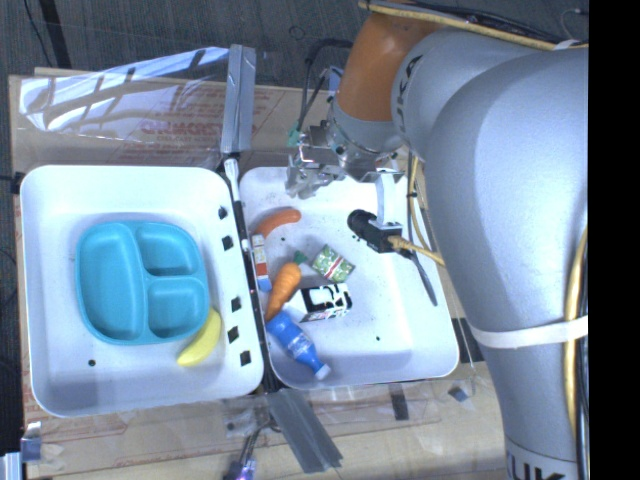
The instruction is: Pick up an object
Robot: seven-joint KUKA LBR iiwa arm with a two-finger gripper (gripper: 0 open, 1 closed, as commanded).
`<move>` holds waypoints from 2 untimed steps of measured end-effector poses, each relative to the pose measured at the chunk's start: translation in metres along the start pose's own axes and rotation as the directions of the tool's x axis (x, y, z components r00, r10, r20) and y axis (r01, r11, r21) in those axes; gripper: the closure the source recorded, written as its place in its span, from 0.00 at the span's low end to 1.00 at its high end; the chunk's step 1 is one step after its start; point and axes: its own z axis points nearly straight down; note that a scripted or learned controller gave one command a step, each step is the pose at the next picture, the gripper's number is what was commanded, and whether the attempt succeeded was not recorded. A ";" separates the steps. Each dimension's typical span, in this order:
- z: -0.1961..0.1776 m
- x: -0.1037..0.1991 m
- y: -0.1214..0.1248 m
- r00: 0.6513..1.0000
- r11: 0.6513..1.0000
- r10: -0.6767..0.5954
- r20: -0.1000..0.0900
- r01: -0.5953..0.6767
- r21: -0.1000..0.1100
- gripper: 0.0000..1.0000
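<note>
Right bin [400,340]: the gripper [305,176] sits over the far-left corner, close to the far wall and near the divider shared with the left bin [50,268]. The arm [480,168] comes in across the right bin's right rim and hides the bench on that side.

Open room: the bin floor is bare from the centre toward the near-right corner. The left half is crowded. A slim tube [259,260], too small to identify, lies along the divider wall.

Objects in the right bin, far to near:
- The sausage [278,218] lies flat, its right end tilted toward the far wall.
- The carrot [284,286] lies at a slant, thick end toward the sausage.
- The blue bottle [296,344] lies on its side near the near wall, just beside the carrot's tip.
- The green packet [331,264] is near the centre, right of the carrot.
- The black-and-white toy [326,301] is just nearside of the packet.

Nearest candidate: the sausage. It rests on the bin floor just nearside of the gripper and slightly to its left. It stands apart from the gripper, not touching it. The carrot and packet are farther off, and the bottle is well apart.

Gripper state: whether it is released or clenched cannot be read from this angle.

Left bin: a blue divided plate [140,278] takes up the middle. A banana [203,340] lies against the plate's near-right corner, near the divider.
</note>
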 end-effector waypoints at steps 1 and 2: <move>0.000 0.000 0.000 1.000 1.000 0.000 0.000 0.000 0.000 0.00; 0.094 -0.037 0.001 1.000 1.000 -0.020 0.000 0.020 0.004 0.00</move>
